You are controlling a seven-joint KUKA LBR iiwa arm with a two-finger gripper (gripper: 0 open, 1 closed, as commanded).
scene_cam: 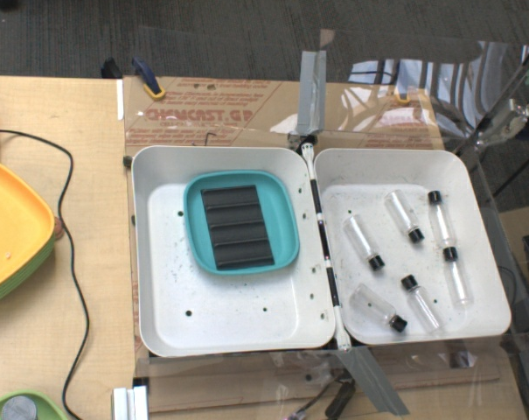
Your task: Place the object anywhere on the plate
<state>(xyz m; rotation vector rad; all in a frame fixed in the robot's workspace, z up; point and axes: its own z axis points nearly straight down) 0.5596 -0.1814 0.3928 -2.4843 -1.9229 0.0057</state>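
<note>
Six clear vials (362,240) with black caps lie scattered in the right bin (478,201), well apart from one another. Between that bin and the left bin (159,304) runs the line where their rims meet. In the left bin sits a teal plate (286,226), toward the far side, and a black ribbed block (237,227) lies flat in the middle of it. Nothing rests on top of the block. Off to the left, on the wooden bench (93,322), are yellow dishes (10,226) and a black cable (75,261). Whether my gripper is open or closed, or holds anything, I cannot tell.
</note>
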